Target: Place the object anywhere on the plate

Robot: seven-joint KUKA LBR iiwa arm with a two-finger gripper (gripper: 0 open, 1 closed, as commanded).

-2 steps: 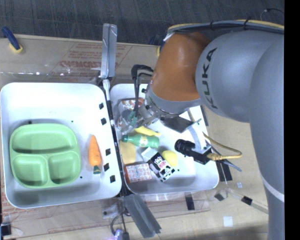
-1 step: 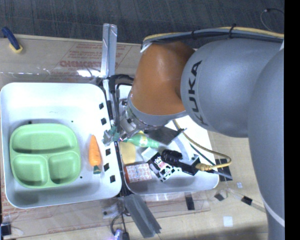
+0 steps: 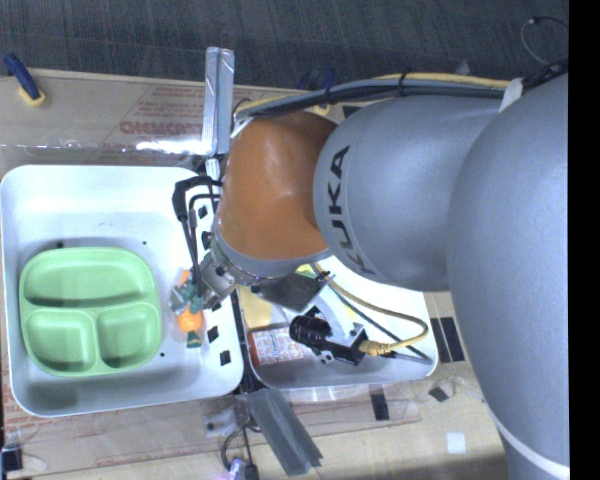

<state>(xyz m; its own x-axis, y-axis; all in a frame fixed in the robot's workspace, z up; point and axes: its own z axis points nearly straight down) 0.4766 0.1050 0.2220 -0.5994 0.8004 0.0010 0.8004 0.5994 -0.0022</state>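
Observation:
A light green plate [image 3: 85, 308] with three compartments lies in the left white bin [image 3: 70, 183]. Just off the plate's right rim sits a small orange and green object [image 3: 188, 316], over the bin floor. My gripper [image 3: 202, 298] reaches down from under the orange wrist band and ends right at this object. The arm's bulk hides most of the gripper, so I cannot see whether it grips the object or only touches it.
The grey arm covers most of the right bin [image 3: 330, 373]. A red and white labelled item [image 3: 270, 346] lies at that bin's front left. A metal post [image 3: 218, 98] stands behind the bins. A blue and yellow clamp [image 3: 22, 78] sits at the bench's far left corner.

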